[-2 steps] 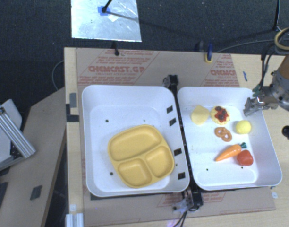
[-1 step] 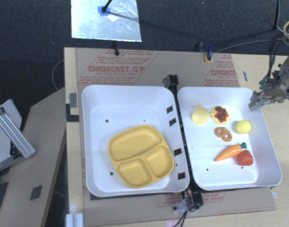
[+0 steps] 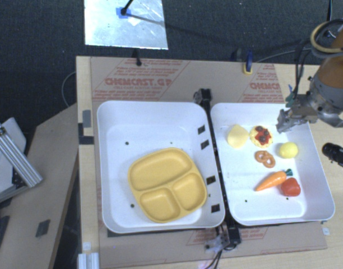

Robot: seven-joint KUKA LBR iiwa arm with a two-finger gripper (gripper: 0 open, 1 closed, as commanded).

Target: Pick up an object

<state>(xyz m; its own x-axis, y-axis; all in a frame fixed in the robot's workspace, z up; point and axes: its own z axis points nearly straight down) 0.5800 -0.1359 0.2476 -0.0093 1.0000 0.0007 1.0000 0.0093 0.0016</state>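
Gripper (image 3: 284,122) poised at the far right corner of the right bin (image 3: 314,206), where your grey arm (image 3: 331,94) reaches in from the right with its orange band showing above the wrist; whether it is open or closed you cannot tell from this slant, and nothing is seen in its hold. Your candidates all lie in that same bin, toward the near side and left of the gripper. Closest is the small round pizza-like piece (image 3: 261,135), just beside the gripper on its left, with the pale yellow piece (image 3: 237,137) touching or nearly touching that one further left. The lemon (image 3: 288,149) sits just nearer to you than the gripper, almost straight below it in the view. The pretzel (image 3: 265,158) lies between those and the carrot (image 3: 270,180), whose long axis runs slantwise, tip toward the near left and green top toward the tomato (image 3: 290,188) beside it. The left bin (image 3: 112,150) carries only a yellow divided tray (image 3: 167,184), well apart from the arm. Judged from this, your shortest move is a small drop toward the pizza-like piece or the lemon
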